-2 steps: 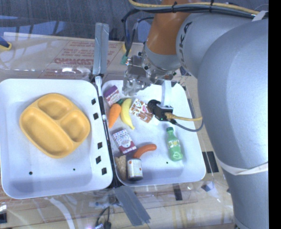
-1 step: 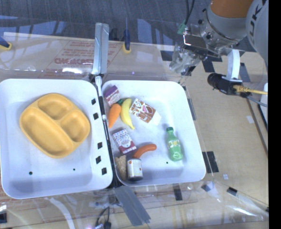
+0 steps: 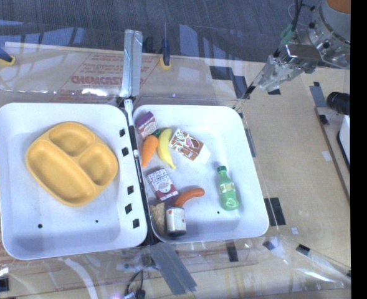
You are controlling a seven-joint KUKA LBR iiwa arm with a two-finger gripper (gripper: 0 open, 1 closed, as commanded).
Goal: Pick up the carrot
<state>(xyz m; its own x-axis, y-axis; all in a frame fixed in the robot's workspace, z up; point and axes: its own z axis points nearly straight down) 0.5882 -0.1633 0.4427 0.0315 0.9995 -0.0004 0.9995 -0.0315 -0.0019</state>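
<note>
**Carrot waiting in the right bin**

We see the carrot (image 3: 149,149) against the right bin's (image 3: 248,167) left wall, touching the banana (image 3: 165,148). Beyond that bin's far right corner, over the tan tabletop (image 3: 301,167), the end effector (image 3: 258,87) holds nothing; its opening we cannot tell.

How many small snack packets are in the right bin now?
3: purple packet at the bin's top left, white-and-red packet right of the banana, red packet below the carrot. None looks hidden.

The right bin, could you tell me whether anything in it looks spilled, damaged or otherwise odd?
Nothing stands out. The carrot lies intact beside the banana near the right bin's left wall, and the green bottle simply lies on its side.
</note>
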